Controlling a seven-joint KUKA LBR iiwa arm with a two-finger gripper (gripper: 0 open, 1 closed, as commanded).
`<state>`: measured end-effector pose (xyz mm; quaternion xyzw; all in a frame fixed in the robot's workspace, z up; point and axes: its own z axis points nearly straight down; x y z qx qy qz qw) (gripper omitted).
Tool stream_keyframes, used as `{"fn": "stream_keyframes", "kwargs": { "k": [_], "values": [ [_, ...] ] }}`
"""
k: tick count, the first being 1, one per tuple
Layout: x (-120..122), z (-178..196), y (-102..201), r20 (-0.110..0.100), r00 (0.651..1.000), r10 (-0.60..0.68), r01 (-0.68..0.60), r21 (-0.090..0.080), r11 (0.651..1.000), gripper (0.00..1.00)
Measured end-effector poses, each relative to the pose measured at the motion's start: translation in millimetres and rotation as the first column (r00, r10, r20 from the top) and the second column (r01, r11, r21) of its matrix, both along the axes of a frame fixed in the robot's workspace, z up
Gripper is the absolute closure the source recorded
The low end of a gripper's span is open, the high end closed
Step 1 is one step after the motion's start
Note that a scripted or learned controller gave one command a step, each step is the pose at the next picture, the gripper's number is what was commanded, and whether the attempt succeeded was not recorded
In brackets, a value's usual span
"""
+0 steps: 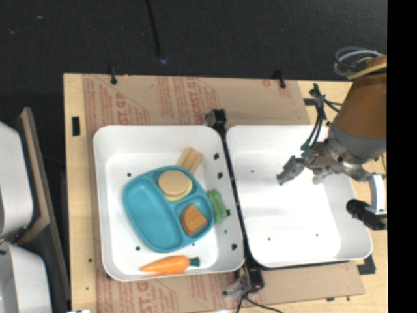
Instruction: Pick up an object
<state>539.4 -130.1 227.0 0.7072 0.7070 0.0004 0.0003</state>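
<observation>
in the left bin (107, 175) a blue divided tray (156, 214) is seen, with an orange carrot (171, 264) lying just below it. the gripper (300, 169) is held over the right bin (293, 240); its finger spread cannot be told.

Bins, white, shallow: two, left (104, 175) and right (352, 240). Tray, blue, sectioned (153, 214): one. Round biscuit (176, 183): one. Brown toast piece (194, 219): one. Carrot (168, 264): one. Wooden block (191, 158): one. Green item (217, 205): one.
</observation>
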Motion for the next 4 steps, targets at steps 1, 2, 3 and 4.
{"fn": "stream_keyframes", "kwargs": {
  "k": [1, 2, 3, 4],
  "values": [
    [3.1, -30.1, 12.3, -0.003, 1.000, 0.000, 0.000, 0.000, 1.000, 0.00],
    [14.7, -76.9, 10.4, -0.004, 1.000, 0.000, 0.000, 0.000, 1.000, 0.00],
    [34.8, -69.2, 14.3, 0.000, 1.000, 0.001, -0.001, 0.000, 1.000, 0.00],
    [34.6, -58.8, 13.5, 0.001, 1.000, -0.001, 0.001, 0.000, 1.000, 1.00]
  ]
}}
